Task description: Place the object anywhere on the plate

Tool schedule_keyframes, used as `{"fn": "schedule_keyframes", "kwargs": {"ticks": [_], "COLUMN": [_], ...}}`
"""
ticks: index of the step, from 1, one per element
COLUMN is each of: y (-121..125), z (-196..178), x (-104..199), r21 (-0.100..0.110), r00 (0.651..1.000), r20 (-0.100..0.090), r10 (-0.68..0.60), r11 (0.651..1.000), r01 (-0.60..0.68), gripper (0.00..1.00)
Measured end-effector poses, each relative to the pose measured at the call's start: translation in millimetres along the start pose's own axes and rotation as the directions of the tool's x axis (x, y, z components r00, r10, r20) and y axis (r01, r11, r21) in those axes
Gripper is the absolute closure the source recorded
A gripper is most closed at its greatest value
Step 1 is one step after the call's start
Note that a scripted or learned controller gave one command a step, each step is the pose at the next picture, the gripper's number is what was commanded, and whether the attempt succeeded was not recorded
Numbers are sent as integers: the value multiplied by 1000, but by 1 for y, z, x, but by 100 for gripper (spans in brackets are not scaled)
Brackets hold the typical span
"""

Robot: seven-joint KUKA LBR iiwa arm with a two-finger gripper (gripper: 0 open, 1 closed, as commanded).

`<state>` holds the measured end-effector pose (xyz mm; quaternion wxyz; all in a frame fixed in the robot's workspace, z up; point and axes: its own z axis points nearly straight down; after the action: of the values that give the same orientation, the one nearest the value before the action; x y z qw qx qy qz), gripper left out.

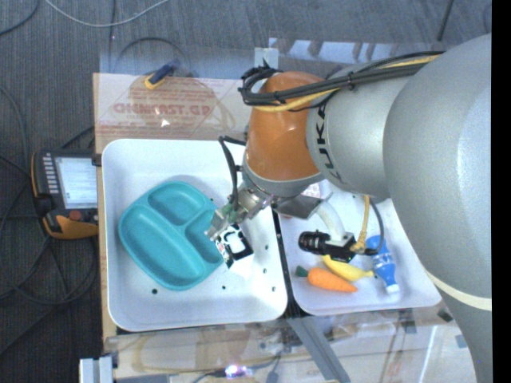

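A teal divided plate (168,234) lies in the left white bin (136,313), tilted toward the lower right. My gripper (224,223) hangs low over the plate's right rim, reaching down from the orange-banded wrist. A small black and white object (235,246) sits just below the gripper tip, against the plate's right edge on the bin floor. I cannot tell whether the gripper touches it.
The right bin (415,294) holds an orange carrot (331,280), a yellow banana (349,269) and a small blue bottle (384,268). The big grey arm covers the upper right. A handheld pendant (64,190) lies left of the bench.
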<state>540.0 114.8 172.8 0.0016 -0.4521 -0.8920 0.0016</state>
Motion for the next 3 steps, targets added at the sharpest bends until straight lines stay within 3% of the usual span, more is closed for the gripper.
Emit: {"fn": "schedule_keyframes", "kwargs": {"ticks": [1,2,3], "y": [27,27,82], "z": [-25,-25,-99], "x": [21,21,-29], "r21": [-1,-2,-4], "r00": [990,990,992], "r20": [3,2,5], "r10": [-141,-141,-130], "r11": [990,990,992], "r01": [141,141,130], "gripper": [100,0,0]}}
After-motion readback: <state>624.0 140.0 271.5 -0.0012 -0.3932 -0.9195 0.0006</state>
